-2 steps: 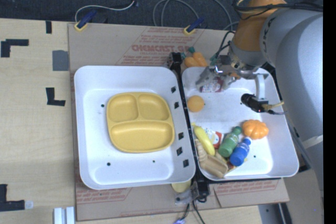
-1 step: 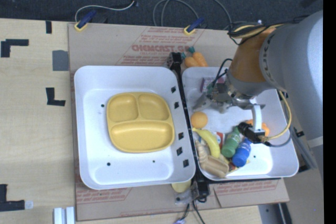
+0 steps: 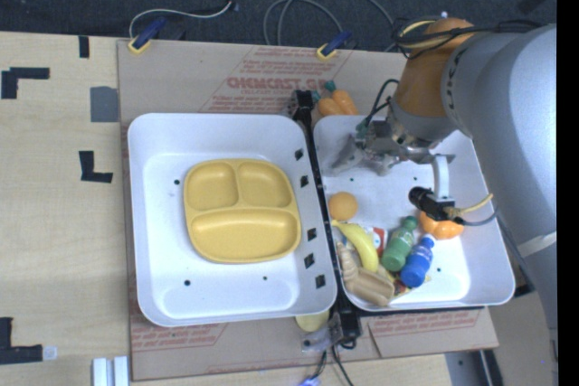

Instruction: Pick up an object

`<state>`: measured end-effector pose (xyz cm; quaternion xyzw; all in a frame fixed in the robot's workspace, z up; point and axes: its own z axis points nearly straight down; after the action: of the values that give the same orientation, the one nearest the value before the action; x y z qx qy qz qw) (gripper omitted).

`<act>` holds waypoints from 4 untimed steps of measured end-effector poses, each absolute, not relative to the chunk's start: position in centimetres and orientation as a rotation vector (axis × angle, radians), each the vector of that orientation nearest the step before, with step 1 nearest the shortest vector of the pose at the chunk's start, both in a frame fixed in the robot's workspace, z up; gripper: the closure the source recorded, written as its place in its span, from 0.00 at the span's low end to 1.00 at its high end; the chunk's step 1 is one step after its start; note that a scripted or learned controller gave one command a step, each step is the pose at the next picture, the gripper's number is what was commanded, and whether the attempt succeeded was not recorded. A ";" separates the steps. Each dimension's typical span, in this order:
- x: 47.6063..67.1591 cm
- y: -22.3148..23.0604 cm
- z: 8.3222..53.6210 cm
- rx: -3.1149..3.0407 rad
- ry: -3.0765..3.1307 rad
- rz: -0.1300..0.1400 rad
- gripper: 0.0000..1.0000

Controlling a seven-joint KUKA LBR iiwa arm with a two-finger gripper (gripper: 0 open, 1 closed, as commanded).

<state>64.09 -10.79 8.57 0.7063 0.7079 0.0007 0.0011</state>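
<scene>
End effector (image 3: 355,154) low in right bin (image 3: 484,280), grip state unclear, banana (image 3: 360,245) nearby

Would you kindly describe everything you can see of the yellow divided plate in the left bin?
The yellow divided plate looks like matte plastic, a rounded rectangle with raised ridges splitting it into three compartments: two smaller ones at the far side and one long one nearer the camera. All three hold nothing. It lies flat and right way up on the floor of the left bin, roughly centred and slightly askew, apart from the bin's walls. Only the bin floor touches it.
</scene>
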 end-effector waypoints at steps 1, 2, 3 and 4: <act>66.7 -12.9 8.4 2.232 2.233 -0.009 0.00; 66.6 -13.1 9.5 2.225 2.229 -0.018 1.00; 66.6 -13.1 9.4 2.225 2.229 -0.020 0.00; 61.1 -19.2 14.9 2.226 2.212 -0.004 0.00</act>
<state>61.07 -19.22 14.90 0.7093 0.7049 -0.0012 0.0016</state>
